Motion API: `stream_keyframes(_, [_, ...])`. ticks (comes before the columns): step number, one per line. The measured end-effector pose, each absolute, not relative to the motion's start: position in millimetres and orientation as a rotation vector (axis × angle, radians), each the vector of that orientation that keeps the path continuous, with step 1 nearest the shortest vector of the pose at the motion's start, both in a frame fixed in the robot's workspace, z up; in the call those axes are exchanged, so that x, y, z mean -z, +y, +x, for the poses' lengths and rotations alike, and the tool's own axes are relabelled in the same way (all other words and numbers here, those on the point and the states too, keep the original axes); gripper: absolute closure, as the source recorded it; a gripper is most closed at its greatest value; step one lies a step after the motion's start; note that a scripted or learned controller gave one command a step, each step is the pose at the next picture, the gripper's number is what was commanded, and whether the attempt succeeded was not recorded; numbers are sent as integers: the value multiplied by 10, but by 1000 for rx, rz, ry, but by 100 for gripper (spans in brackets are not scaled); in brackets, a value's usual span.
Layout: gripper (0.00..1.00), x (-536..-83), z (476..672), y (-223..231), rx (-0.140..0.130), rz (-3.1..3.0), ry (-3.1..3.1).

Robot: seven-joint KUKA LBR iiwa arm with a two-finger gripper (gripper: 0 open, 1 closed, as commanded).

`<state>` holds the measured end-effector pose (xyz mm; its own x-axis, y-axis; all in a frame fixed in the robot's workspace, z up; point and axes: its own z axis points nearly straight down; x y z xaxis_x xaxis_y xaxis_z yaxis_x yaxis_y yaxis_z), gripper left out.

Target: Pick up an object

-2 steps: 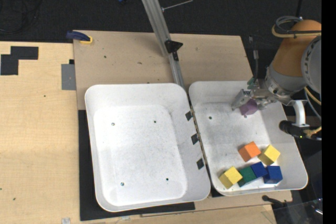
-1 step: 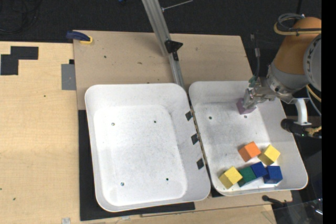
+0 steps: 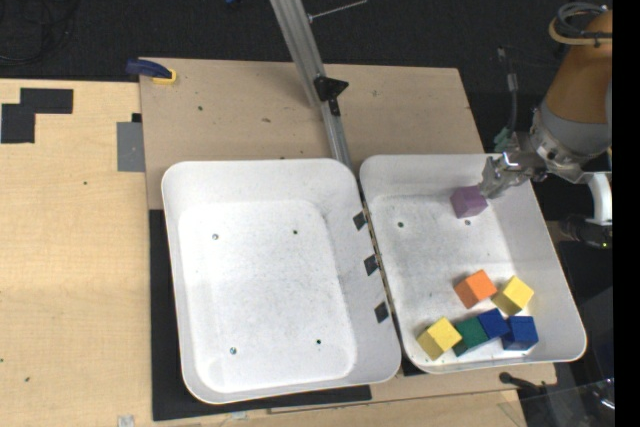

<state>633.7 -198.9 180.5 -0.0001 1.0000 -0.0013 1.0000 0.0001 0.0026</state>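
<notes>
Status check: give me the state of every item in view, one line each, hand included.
hand: over the right bin's far side, just above the purple block; grip unclear.
purple block: right under the hand, apart from the others; whether lifted cannot be told.
orange block: resting in the right bin, tilted.
yellow blocks: two, resting in the near cluster.
green block: resting in the cluster.
blue blocks: resting, bunched together.
left bin: sitting beside the right bin.

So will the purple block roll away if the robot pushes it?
Probably not: the purple block looks boxy with flat faces, so it would likely slide on the smooth white bin. It seems small and solid, so probably light and stiff, not floppy.
</notes>
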Motion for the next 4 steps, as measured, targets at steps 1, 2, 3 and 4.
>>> stream_keyframes(1, [100, -2342, 6347, -1999, -3, 2217, 2219])
stream_keyframes(2, [100, -2401, 6291, -1504, -1, 2220, 2228])
stream_keyframes(3, [100, -2310, 6098, -1067, 3, 2221, 2230])
stream_keyframes(4, [100, -2402, 5976, -583, 1, 2220, 2230])
